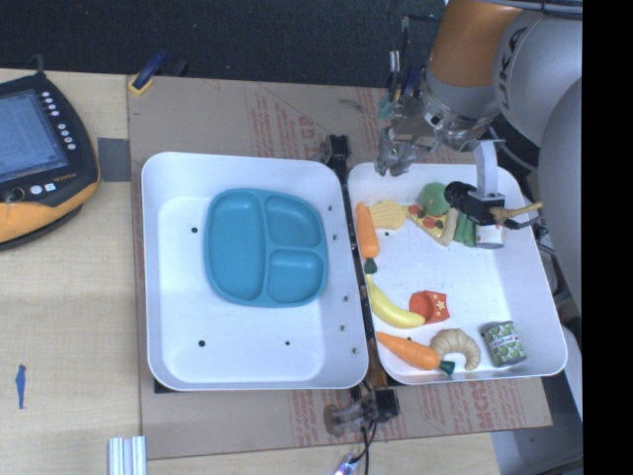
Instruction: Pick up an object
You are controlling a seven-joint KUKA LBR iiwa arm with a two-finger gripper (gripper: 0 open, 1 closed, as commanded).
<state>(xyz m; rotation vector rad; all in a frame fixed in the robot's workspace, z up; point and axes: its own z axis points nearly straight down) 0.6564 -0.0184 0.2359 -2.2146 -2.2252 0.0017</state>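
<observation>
Two white bins (158,265) are set side by side; the gripper (393,158), finger state indiscernible, is poised over the right bin's toys.

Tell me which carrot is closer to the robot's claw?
The carrot lying along the right bin's left wall, just below the gripper. The other carrot lies at the bin's bottom edge, beside the croissant.

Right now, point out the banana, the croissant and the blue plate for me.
banana (393,308): camera view, middle of its curved yellow body.
croissant (457,345): camera view, middle of its tan crust.
blue plate (235,248): camera view, floor of its large compartment.
</observation>
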